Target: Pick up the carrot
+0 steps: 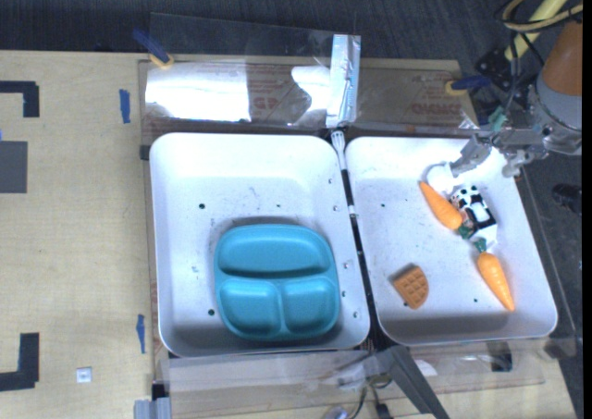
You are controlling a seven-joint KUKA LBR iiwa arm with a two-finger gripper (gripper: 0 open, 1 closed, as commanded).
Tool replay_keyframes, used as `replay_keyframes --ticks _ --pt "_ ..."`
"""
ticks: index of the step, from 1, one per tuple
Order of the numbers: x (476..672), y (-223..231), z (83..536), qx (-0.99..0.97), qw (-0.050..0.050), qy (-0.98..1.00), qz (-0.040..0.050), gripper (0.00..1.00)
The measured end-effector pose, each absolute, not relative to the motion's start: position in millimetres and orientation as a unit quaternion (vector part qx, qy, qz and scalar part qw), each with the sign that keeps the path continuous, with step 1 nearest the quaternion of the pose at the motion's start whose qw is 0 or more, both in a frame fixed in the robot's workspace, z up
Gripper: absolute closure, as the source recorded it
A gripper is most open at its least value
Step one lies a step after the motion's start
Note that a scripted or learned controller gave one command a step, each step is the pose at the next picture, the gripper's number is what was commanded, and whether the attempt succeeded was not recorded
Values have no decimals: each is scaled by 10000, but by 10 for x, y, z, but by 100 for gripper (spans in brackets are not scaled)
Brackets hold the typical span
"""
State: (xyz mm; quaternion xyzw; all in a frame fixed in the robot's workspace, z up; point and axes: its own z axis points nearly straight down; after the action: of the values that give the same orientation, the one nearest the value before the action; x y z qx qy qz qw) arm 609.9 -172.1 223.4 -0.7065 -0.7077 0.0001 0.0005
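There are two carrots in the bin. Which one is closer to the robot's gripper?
The upper carrot, lying beside the black-and-white toy, is closer to the gripper. The other carrot lies lower, near the right bin's bottom corner.

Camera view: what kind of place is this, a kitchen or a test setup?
Most likely a lab test bench: two white bins on a taped wooden bench, toy carrots and a blue tray.
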Motion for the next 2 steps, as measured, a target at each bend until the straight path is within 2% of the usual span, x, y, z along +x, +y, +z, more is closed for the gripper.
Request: replay_keyframes --ticks 1,2 --pt "6198 -1619 1058 -6367 -31 -7711 -15 0" --pt "5832 -1458 868 -6890 -19 -7247 -15 0"
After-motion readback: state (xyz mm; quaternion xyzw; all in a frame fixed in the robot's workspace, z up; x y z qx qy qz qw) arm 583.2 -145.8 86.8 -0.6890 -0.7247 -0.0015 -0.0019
